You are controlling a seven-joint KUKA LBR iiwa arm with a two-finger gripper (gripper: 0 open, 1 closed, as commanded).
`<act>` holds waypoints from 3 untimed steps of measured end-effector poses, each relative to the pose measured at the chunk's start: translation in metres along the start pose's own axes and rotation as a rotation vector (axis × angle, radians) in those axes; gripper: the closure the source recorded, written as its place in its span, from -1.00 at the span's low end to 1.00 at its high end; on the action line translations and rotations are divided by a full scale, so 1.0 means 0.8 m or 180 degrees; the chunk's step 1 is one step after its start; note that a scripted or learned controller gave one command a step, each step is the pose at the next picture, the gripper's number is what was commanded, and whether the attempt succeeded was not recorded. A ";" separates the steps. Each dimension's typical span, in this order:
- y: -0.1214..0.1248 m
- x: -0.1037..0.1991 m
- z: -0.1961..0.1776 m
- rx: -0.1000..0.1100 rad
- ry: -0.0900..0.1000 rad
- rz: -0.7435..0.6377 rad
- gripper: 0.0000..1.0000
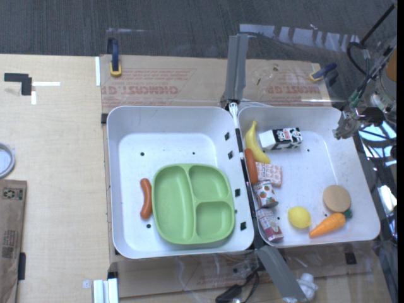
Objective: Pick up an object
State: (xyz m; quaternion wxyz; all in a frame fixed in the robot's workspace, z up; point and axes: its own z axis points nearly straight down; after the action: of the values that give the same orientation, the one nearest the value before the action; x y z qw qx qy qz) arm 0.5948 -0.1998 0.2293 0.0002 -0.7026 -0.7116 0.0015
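The worktop (50, 169) carries two white bins. The left bin (126, 137) holds a green tray (192, 202) and a sausage (146, 198). The right bin (315, 169) holds a banana (254, 144), carrot (327, 225), cookie (336, 199), milk carton (281, 138) and lemon (299, 217). The pincer (346, 126) hangs over that bin's far right rim; whether it is open, I cannot tell.

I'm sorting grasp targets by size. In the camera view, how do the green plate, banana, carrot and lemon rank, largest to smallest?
1. green plate, by far
2. banana
3. carrot, close to the banana, so that order is unsure
4. lemon
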 end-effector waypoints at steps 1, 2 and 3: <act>-0.015 0.098 0.062 0.0011 0.0005 0.0370 1.00; -0.016 0.101 -0.078 0.0010 -0.0005 0.1472 1.00; -0.032 0.131 0.043 0.0021 -0.0003 0.2508 1.00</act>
State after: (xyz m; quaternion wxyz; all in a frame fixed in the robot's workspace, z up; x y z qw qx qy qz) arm 0.5675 -0.0957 0.1947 0.0016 -0.9219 -0.3873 0.0040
